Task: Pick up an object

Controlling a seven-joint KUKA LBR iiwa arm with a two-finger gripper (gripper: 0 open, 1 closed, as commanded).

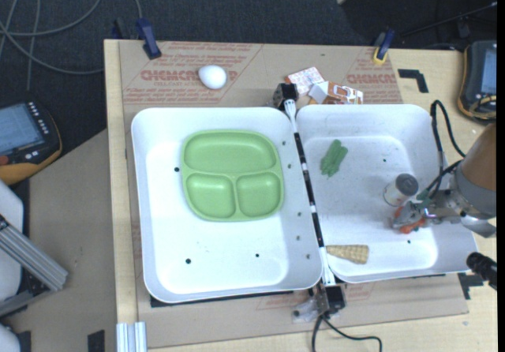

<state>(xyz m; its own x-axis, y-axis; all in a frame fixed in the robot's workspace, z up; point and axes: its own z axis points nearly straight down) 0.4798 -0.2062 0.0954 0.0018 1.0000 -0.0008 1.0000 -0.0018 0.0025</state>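
My gripper (416, 214) is low in the right bin (371, 125), near its right side, with the arm (481, 185) coming in from the right. A small orange-red object (405, 223) lies right at the gripper's tip; whether it is held is unclear. Just above it stands a small grey round-topped object (404, 185). A green pod-shaped piece (334, 158) lies further up and to the left in the same bin. A tan waffle cone (348, 252) rests near the bin's front edge.
The left bin (158, 248) holds a green divided plate (233, 174). Behind the bins, a white egg (211, 76) and some small packets (322, 88) lie on the cardboard. A black cable (439, 133) runs along the right bin's rim.
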